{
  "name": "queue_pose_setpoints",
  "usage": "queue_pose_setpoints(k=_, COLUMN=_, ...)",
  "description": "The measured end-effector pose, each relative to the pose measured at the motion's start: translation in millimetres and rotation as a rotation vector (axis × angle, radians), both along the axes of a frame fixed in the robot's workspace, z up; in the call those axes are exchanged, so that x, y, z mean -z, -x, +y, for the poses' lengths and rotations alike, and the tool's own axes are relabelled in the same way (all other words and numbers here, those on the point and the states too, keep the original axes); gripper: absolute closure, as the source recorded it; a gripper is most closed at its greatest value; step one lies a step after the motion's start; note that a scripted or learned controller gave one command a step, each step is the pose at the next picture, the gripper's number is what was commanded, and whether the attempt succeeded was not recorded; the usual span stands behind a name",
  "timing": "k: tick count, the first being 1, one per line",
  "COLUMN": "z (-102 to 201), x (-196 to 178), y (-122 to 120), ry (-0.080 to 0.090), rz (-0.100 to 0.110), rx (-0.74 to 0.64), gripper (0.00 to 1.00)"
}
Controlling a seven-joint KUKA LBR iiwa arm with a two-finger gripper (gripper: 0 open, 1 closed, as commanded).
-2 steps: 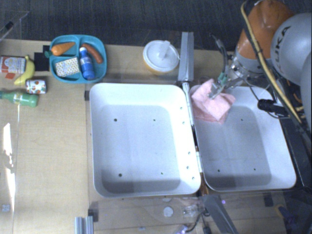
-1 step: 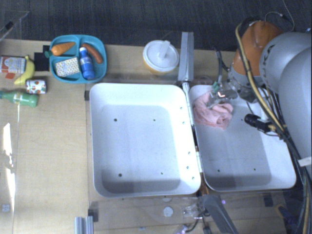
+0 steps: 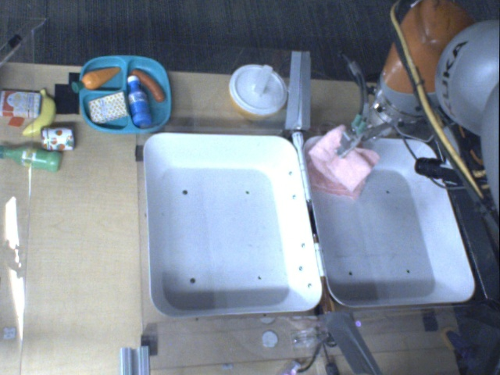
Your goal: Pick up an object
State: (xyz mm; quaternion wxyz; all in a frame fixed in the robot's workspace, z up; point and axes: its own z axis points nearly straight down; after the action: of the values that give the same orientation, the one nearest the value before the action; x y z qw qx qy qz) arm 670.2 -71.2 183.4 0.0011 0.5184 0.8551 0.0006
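Observation:
A pink cloth (image 3: 341,167) lies crumpled in the far left corner of the right bin (image 3: 406,233), partly up against the bin's wall. My gripper (image 3: 346,147) comes down from the right and its tip touches the top of the cloth. The grey arm with its orange band (image 3: 422,30) stands over the bin's far right corner.
The left bin (image 3: 223,225) sits beside the right one, with a metal divider post (image 3: 297,92) behind them. On the bench at the back are a white lidded cup (image 3: 258,90), a blue tray of toy food (image 3: 125,94), and a banana, a can and a bottle (image 3: 35,123) at far left.

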Motion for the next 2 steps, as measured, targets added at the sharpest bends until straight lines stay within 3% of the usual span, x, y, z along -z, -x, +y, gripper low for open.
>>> queue_pose_setpoints(k=1, z=1, x=-8, y=-1, ry=0.000, rz=-0.001, rx=-0.003, gripper=1.00)
queue_pose_setpoints(k=2, z=-34, x=84, y=-1, ry=-0.001, rz=-0.003, rx=0.220, gripper=1.00)
